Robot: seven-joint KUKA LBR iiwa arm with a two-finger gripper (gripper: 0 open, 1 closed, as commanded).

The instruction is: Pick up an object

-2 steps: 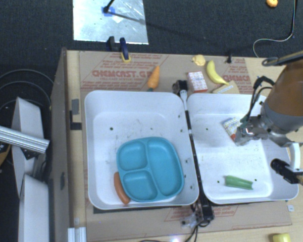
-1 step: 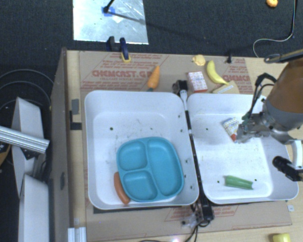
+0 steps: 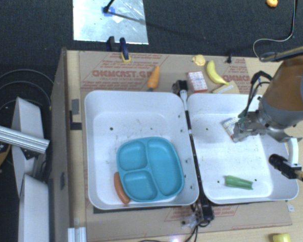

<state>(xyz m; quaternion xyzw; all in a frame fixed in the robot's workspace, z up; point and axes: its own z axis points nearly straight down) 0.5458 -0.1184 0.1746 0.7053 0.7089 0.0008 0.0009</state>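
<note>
The arm [image 3: 289, 91] reaches in from the right and hangs its gripper [image 3: 240, 133] low over the right bin [image 3: 217, 153], in the back half, nearer the right wall than the middle divider. Just beside it, on the side toward the divider, lies a small pale packet [image 3: 228, 124]. It looks to be touching the tool's tip, but the view is too coarse there to be sure. From this angle I cannot tell whether the claw is apart or together, and nothing is plainly clamped in it.

The packet is the likeliest target, since the tool is placed right at it. The other loose thing in this bin, a green vegetable [image 3: 238, 182], lies flat near the front edge, well apart from the gripper. It has open floor around it, which would make for an easy approach from above.

The left bin [image 3: 131, 116] holds a blue divided tray [image 3: 149, 168] toward its front. An orange sausage [image 3: 121, 188] is wedged between the tray and the front-left corner, which is awkward to reach.

On the bench behind the bins rest a carrot [image 3: 153, 77], a small box [image 3: 197, 80] and a banana [image 3: 214, 73]. These are outside the working area.

The pick seems to be at the closing-in stage, with no lift evident.
</note>
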